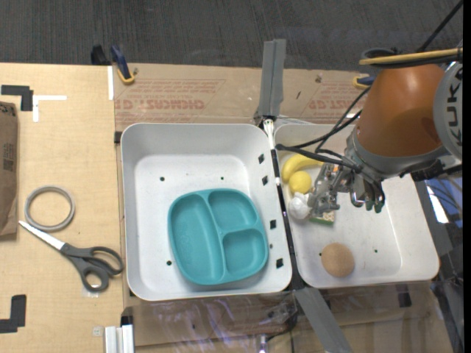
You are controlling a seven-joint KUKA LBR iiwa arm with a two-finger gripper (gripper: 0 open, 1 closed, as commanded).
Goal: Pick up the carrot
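Note:
My gripper [322, 206] hangs low over the left part of the right bin [412, 267], below the orange wrist band [401, 112]. It sits right beside a white round object [298, 207] and a yellow banana [296, 169]. A small green-edged piece [324, 218] shows just under the gripper. The arm and its cables cover the upper middle of that bin, so whatever lies under them is hidden.
A brown round item [338, 259] lies near the right bin's front wall. The left bin [147, 168] holds a teal divided plate [218, 235]. Scissors [81, 257] and a tape roll [49, 207] lie on the bench at left.

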